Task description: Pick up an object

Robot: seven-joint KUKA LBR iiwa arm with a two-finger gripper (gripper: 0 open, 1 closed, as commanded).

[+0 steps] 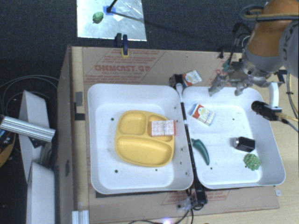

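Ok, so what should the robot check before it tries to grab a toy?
1. Hand carrying nothing: ok, its fingers are spread with nothing between them.
2. Hand over the right bin: ok, it hangs above the far edge.
3. Things to grab there: ok, small carton, green pepper, black block, green ball.
4. Room around each: ok, all lie apart.
5. Hand low enough to grab: cannot tell.
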